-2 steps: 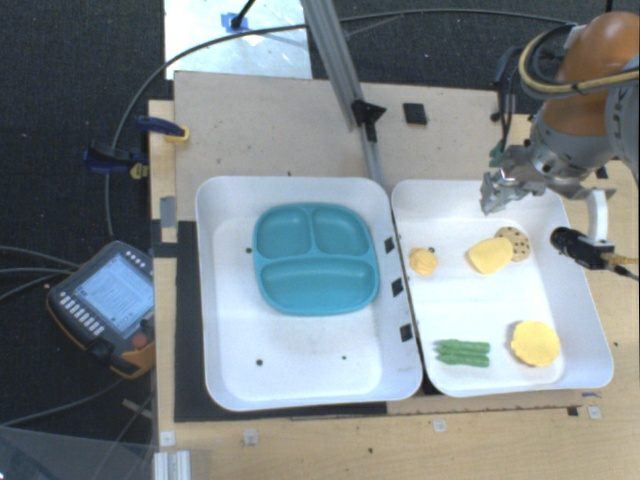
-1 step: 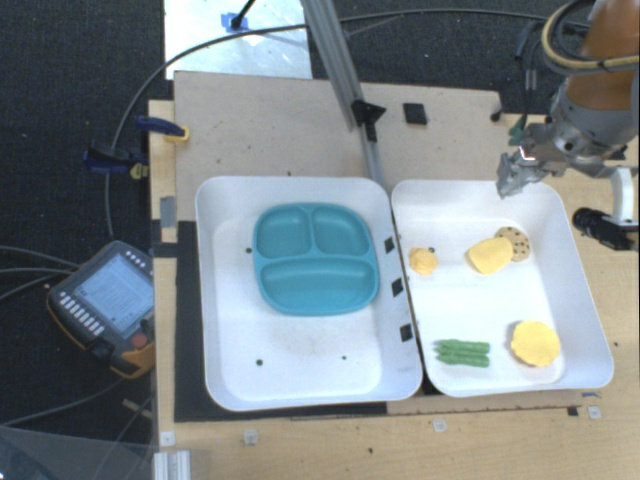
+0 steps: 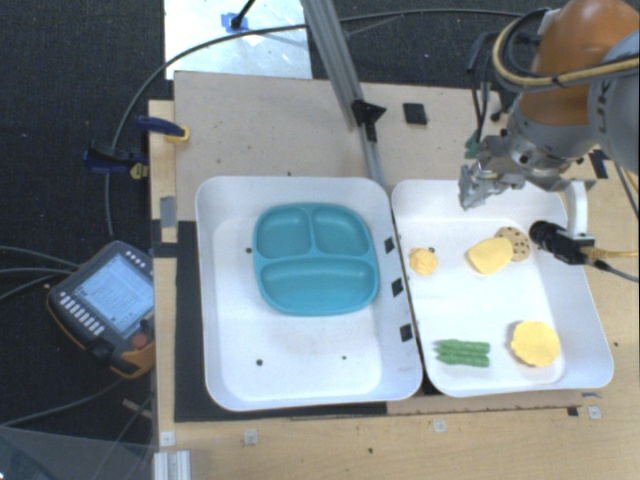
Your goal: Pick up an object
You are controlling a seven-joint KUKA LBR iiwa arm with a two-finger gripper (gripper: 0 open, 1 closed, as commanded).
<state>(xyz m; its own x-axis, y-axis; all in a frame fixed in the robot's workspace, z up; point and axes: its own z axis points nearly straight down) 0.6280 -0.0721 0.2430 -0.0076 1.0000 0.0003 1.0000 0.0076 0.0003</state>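
I saw the gripper (image 3: 478, 190) hanging over the far part of the right bin (image 3: 575, 368), but I couldn't tell how its jaws stood. Nothing sat between them. The yellow wedge (image 3: 489, 256) and cookie (image 3: 514, 239) lay just nearward of the jaws, the small yellow piece (image 3: 424, 261) nearward and leftward.

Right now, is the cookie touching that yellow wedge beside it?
Touching: in the camera view the cookie sits against the yellow wedge, no white bin floor between them.

Tan bench (image 3: 280, 133) on dark carpet (image 3: 70, 58); black cables (image 3: 130, 118) cross the floor, a handheld pendant (image 3: 105, 303) lies at left, pale panel (image 3: 240, 18) behind.
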